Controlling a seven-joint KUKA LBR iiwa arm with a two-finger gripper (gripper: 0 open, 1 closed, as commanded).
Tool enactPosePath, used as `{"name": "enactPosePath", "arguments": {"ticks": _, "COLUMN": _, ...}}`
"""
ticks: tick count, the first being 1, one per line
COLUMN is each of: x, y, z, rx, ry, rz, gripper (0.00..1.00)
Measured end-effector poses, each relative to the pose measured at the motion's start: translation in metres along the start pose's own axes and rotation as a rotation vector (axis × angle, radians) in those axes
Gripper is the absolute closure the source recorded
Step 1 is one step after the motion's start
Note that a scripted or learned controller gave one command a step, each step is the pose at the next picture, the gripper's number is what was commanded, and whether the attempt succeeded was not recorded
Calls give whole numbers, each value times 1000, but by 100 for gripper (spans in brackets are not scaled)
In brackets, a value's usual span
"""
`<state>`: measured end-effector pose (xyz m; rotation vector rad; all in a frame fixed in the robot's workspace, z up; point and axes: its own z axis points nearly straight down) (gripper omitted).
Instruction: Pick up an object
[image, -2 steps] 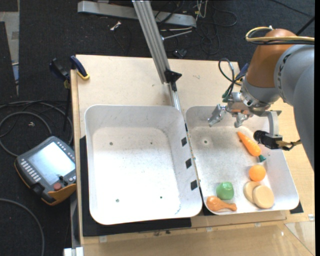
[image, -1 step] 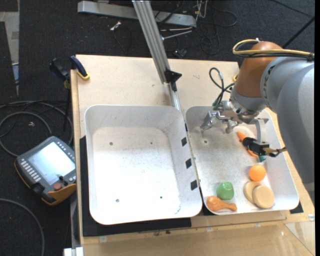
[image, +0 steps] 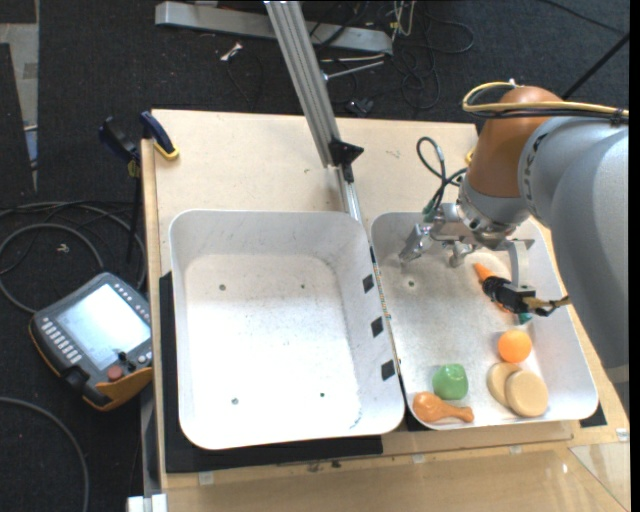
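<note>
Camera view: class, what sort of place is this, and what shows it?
Probably a robotics lab: a robot arm reaches over white bins on a bench, a handheld control pad lies beside it, and cables trail across the floor.

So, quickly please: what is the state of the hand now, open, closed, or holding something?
Hand: cannot be told. It hangs over the right bin, away from the objects at the bin's near end.
</note>
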<state>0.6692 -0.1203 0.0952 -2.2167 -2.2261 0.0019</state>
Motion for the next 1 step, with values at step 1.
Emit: {"name": "enactPosePath", "arguments": {"ticks": 1, "x": 0, "y": 1, "z": -11, "rx": -3, "ry": -1, "rz": -1, "gripper": 100}}
